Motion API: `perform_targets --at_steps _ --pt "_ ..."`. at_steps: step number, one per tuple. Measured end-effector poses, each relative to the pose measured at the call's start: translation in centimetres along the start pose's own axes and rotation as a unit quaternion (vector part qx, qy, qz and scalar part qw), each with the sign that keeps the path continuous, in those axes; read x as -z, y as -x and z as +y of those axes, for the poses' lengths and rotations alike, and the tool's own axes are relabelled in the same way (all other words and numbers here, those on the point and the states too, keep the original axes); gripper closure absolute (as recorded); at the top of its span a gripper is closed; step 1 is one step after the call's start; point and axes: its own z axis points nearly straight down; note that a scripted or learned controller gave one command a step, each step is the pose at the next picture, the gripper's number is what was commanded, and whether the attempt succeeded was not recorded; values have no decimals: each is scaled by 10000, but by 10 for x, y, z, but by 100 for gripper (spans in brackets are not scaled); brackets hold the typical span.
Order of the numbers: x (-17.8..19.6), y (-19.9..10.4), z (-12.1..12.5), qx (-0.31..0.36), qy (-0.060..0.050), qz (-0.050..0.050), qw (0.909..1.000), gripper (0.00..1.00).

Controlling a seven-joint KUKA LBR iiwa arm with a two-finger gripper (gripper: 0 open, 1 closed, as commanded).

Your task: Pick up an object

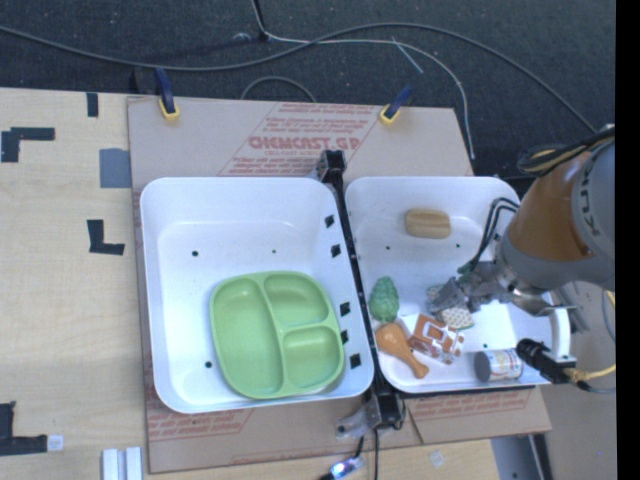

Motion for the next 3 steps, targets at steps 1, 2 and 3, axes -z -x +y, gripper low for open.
perform_targets --at_steps 1,2,3 --pt "41 2 1 -1 4 14 10000 100" --pt "82 5 1 1 2 13 10000 100" --pt "143 -1 3 6 20 6 10000 100"
